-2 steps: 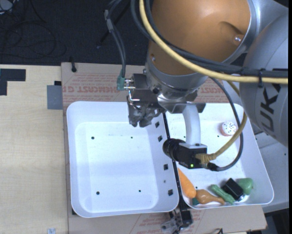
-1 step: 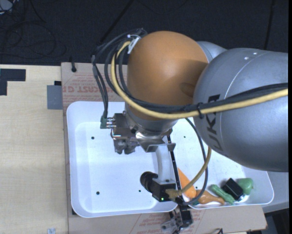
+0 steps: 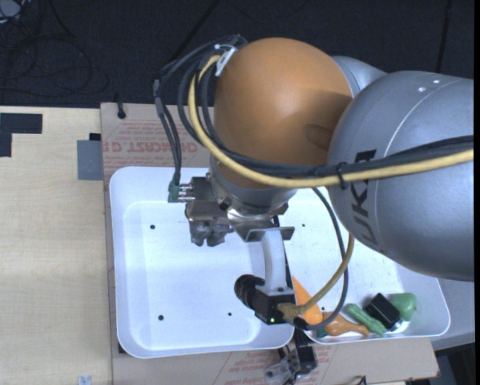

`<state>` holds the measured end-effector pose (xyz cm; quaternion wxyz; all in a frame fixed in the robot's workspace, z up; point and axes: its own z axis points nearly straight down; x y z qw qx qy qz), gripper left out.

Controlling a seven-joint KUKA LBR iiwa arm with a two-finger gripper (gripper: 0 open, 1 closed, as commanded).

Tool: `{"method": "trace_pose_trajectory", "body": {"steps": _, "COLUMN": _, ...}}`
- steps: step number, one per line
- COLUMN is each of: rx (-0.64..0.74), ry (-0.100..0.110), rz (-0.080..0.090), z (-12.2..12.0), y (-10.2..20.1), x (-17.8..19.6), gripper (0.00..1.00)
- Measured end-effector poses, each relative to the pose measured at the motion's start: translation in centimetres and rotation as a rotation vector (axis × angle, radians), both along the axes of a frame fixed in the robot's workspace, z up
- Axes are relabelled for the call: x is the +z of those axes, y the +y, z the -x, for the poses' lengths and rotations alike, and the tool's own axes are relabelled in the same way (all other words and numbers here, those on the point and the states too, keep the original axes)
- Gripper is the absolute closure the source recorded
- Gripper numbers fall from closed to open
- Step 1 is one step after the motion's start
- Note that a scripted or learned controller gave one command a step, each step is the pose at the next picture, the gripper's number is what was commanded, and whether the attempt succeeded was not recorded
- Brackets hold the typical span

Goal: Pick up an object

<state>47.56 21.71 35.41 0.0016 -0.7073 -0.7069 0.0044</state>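
**Figure.** Approach phase of a pick, seen from above at a slant. The grey arm, orange-banded above the wrist, reaches in from the right and hides much of both bins. The gripper hangs over bare white floor in the left bin, toward its far side. Whether it is open or closed cannot be told from this angle, and nothing is seen in its grasp. The candidate objects lie well apart from it, crowded into the near corner of the right bin. A black block rests against a long green piece, with a rounder green piece just beside the block. An orange wedge (partly hidden behind the robot's own fittings) lies near a second orange piece by the front wall. Both bins stand on the pale wooden worktop. Judged from this layout, the pick proper is not yet begun. The next move calls for a traverse toward the view's right and near edge, bringing the gripper above the cluster, and then a choice of one item with free flanks. The black block, which seems to lie uppermost, looks the likeliest. The pieces touch one another, so an off-centre descent would probably push them rather than take one.
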Motion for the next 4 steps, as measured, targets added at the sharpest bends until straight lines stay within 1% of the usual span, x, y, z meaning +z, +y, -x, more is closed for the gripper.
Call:
{"method": "trace_pose_trajectory", "body": {"steps": 1, "rx": 0.000, "ry": 0.002, "rz": 0.002, "z": -6.0, "y": 2.7, "x": -8.5, "gripper": 1.00}}
{"method": "trace_pose_trajectory", "body": {"steps": 2, "rx": -0.003, "ry": -0.022, "rz": -0.007, "z": -10.0, "y": -0.6, "x": 11.0, "gripper": 1.00}}
{"method": "trace_pose_trajectory", "body": {"steps": 3, "rx": 0.004, "ry": 0.006, "rz": 0.001, "z": -7.9, "y": 2.8, "x": 0.8, "gripper": 1.00}}
{"method": "trace_pose_trajectory", "body": {"steps": 4, "rx": 0.000, "ry": 0.003, "rz": 0.002, "z": -11.2, "y": 2.6, "x": -7.2, "gripper": 1.00}}
